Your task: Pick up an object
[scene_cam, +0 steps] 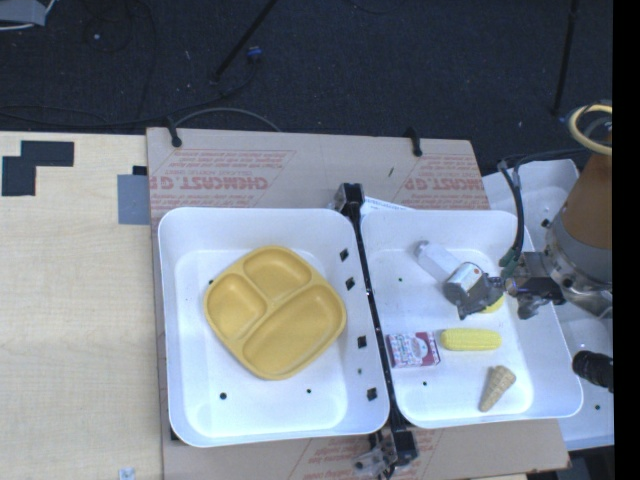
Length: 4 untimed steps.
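**Reaching into the right bin**

You see the gripper [470,290] low in the right bin [540,408]; whether it clasps anything, you cannot tell. Corn cob [470,340] lies just beside it. Next likely calls for a firm close and lift.

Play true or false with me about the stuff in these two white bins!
1. The yellow plate lies in the left bin. True.
2. The corn cob is in the same bin as the plate. False: it lies in the right bin.
3. The ice cream cone lies nearer the front of the bin than the corn cob. True.
4. The yellow plate has no sections. False: it is split into three sections.
5. The gripper is over the left bin. False: it is over the right bin, just above the corn cob in the picture.
6. A small red and white packet lies left of the corn cob. True.
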Motion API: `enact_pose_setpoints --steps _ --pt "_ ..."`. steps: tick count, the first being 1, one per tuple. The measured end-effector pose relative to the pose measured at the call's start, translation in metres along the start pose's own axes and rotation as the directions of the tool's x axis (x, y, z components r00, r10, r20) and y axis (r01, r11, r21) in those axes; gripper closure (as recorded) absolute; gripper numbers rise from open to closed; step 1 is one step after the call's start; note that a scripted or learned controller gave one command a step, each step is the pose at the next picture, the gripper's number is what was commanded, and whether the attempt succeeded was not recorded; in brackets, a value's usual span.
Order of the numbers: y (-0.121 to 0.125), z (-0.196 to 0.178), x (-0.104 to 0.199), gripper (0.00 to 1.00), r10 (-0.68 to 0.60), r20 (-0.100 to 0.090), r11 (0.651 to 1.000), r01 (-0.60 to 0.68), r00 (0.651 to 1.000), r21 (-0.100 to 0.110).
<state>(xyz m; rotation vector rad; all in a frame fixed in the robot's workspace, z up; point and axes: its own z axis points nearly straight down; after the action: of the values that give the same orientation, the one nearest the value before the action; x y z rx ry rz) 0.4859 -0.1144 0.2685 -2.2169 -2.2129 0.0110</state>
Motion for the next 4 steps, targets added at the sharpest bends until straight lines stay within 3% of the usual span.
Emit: enact_pose_setpoints --steps 1,2,4 --pt "0.002 -0.005 0.000 0.00 -0.002 0.002 1.000 0.002 1.000 -0.010" --pt "0.006 0.053 0.010 0.00 -0.002 -0.001 1.000 0.002 1.000 -0.002" --pt "0.005 0.161 0.001 0.00 -0.001 -0.001 1.000 0.001 1.000 -0.003"
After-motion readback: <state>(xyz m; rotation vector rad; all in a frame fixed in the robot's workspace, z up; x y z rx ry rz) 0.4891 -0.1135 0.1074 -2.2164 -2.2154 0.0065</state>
